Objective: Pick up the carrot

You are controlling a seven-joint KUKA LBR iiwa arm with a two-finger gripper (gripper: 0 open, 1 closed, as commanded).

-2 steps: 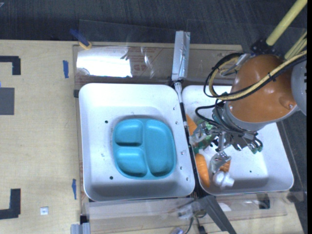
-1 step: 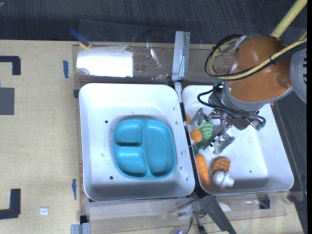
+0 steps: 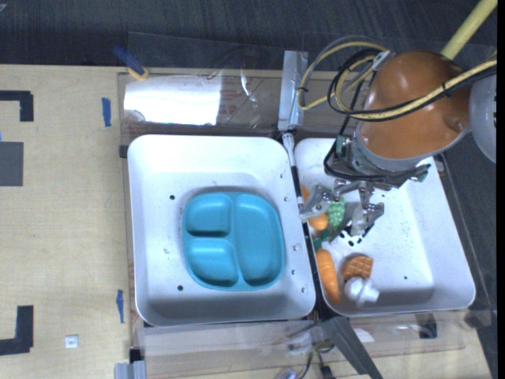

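- A grey robot arm with an orange band [image 3: 410,101] above its wrist reaches in from the right and hangs over the right bin [image 3: 442,275], one of two shallow white bins set side by side on a pale wooden tabletop [image 3: 55,235].
- The hand [image 3: 347,212] points down over the near-left part of the right bin, just above a small heap of toy food; whether its metal fingers are apart or together cannot be told, since clutter and the wrist hide the tips.
- The carrot [image 3: 327,275], orange and slender, lies along the left wall of the right bin, below the hand, running toward the bin's front edge and resting on the bin floor.
- A green item [image 3: 337,214] and a small orange piece [image 3: 318,223] sit directly beneath the hand, beside the carrot's upper end.
- A round brownish-orange item [image 3: 357,267] lies just right of the carrot, and a white object [image 3: 363,292] lies touching it at the bin's front.
- The left bin [image 3: 150,180] holds a blue divided plate [image 3: 234,239] with three compartments, near its middle.
- Yellow and black cables [image 3: 347,77] loop from the arm above the bins.
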